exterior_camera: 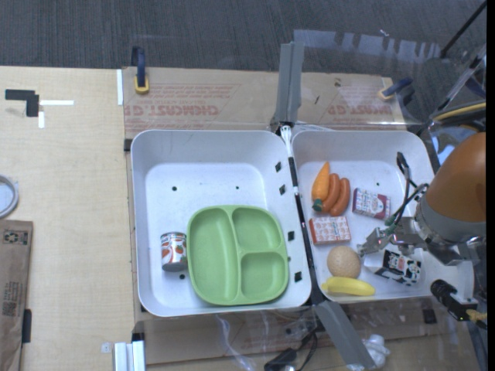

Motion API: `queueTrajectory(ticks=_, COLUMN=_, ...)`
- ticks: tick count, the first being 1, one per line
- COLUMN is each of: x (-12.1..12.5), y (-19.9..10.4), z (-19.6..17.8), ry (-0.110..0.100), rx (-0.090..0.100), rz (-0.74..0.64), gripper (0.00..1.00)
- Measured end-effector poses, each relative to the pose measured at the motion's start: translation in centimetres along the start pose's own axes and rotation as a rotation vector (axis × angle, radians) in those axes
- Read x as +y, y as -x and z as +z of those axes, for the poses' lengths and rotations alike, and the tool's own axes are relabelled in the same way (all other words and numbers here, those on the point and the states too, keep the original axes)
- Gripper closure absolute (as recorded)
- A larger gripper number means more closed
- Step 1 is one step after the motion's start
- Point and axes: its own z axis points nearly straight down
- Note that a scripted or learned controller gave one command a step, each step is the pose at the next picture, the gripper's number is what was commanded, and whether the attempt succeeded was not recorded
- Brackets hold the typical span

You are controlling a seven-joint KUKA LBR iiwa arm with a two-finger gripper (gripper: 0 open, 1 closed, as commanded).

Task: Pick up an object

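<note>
White plastic formed both bins we saw on the bench. In the left bin (pixel 147 207) a green plate (pixel 236 255) with three compartments lay toward the front edge, and a small can (pixel 174 251) rested on its side just beside the plate's left rim, near the bin's left wall.

In the right bin (pixel 360 147) we found carrots (pixel 331 190) toward the back-left, touching one another. A small red packet (pixel 370 202) lay to their right, and a red box (pixel 330 229) sat just in front of the carrots. A pale egg (pixel 344 261) rested near the front edge, touching a banana (pixel 349 287) that lay along that edge. A small black-and-white carton (pixel 401 266) sat toward the front-right corner.

We saw the arm (pixel 462 188) hanging over the bin's right side, with the gripper (pixel 379 240) low between the box and the carton, just right of the egg. We could not tell how its jaws stood, nor whether anything sat between them.
</note>
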Motion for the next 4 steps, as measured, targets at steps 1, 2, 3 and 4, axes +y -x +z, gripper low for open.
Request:
queueTrajectory(ticks=1, x=8.6, y=-5.4, z=-0.1, ry=0.001, rx=-0.002, rz=-0.013, gripper=0.0)
queueTrajectory(ticks=2, x=13.1, y=-6.9, z=-0.1, ry=0.001, rx=-0.003, rz=-0.001, gripper=0.0)
queueTrajectory(ticks=3, x=16.1, y=-6.8, z=0.3, ry=-0.063, rx=0.009, rz=-0.111, gripper=0.0)
queueTrajectory(ticks=4, x=16.7, y=-6.6, z=-0.7, ry=-0.027, rx=-0.005, rz=-0.119, gripper=1.0)
